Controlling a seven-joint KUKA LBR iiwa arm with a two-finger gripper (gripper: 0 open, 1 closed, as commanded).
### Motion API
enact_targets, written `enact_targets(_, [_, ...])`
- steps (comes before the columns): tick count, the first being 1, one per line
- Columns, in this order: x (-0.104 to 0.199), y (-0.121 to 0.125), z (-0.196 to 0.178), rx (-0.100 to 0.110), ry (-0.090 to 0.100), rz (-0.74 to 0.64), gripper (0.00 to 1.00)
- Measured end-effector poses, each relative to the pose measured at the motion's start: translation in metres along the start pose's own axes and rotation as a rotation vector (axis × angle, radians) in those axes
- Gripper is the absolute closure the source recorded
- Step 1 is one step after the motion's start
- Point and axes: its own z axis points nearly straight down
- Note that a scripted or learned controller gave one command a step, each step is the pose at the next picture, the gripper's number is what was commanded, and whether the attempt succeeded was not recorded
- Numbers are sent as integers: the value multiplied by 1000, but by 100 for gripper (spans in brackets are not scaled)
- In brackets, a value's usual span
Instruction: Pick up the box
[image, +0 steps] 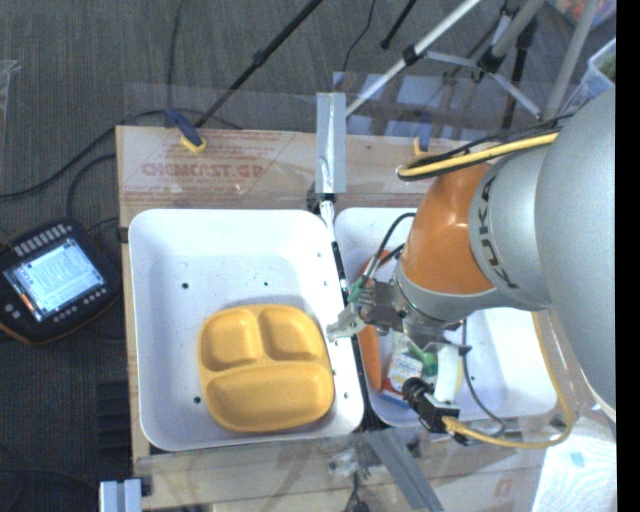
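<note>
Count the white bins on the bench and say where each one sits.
2. The left bin holds a yellow tray toward its near side. The right bin sits beside it, largely covered by the arm, so its contents may be partly hidden.

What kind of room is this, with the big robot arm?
Probably a robot lab or workshop: a grey and orange robot arm reaches over two shallow white bins, a handheld control screen lies beside them, with cables and stands behind.

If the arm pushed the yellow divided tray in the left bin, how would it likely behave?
The yellow tray looks like moulded plastic, so probably stiff and light for its size. It lies flat and low, so it would likely slide rather than tip. Its corner sits near the left bin's wall, which could stop it.
</note>
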Motion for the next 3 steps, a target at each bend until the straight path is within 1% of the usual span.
enact_targets(1, [-65,12,-89,-4,-2,-182,0])
enact_targets(2, [-79,18,0,-1,1,-274,0])
enact_targets(3, [-77,14,-1,-3,-1,-321,0])
